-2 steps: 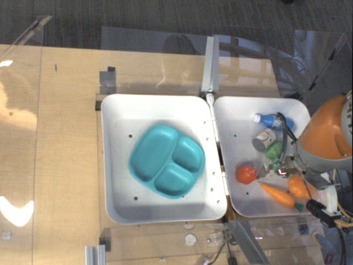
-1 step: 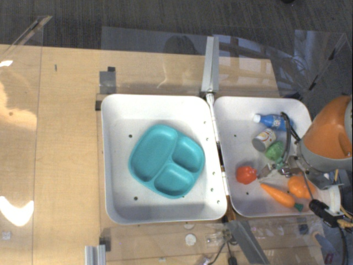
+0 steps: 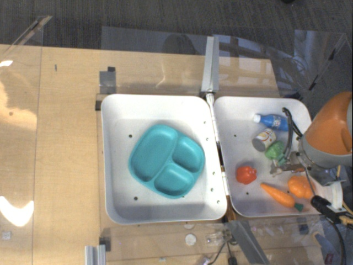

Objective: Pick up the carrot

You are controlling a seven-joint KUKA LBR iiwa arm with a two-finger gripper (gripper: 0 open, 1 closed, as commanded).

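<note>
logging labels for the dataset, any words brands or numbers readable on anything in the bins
None can be read.
Blue bottle in the right bin: its white label patch is too blurred to read.
Small can beside it: a coloured label, with print too small to make out.
Carrot, red tomato, orange fruit, teal divided plate in the left bin: no markings visible.

Bright even light, glare on bench (image 3: 33,148), slightly soft

Two white bins, side by side
Left bin (image 3: 110,164) holds a teal divided plate (image 3: 167,160); right bin (image 3: 234,120) holds a red tomato (image 3: 246,174), blue bottle (image 3: 272,121), small can (image 3: 264,139).
</note>
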